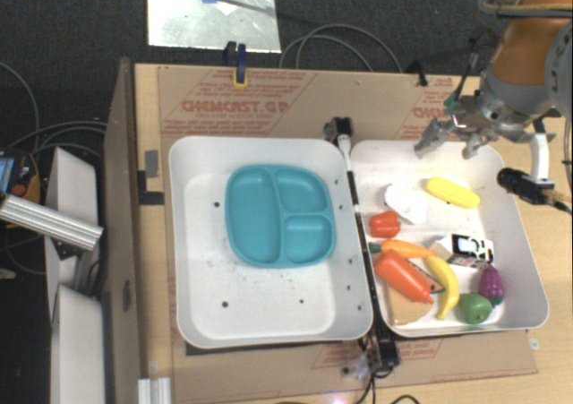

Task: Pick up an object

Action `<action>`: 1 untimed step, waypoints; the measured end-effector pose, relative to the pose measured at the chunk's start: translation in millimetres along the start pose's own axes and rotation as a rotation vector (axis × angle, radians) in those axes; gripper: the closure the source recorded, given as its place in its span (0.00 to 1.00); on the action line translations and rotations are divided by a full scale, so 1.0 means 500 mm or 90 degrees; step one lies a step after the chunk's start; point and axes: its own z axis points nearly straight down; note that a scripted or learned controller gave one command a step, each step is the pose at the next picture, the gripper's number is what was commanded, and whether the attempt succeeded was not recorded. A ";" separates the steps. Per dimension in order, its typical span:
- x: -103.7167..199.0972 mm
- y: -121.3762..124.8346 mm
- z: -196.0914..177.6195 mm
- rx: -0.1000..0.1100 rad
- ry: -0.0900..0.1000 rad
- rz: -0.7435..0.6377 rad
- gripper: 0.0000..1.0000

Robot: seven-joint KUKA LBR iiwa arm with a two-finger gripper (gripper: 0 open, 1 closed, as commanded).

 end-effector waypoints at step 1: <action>-0.113 -0.219 0.115 0.008 0.000 0.007 0.00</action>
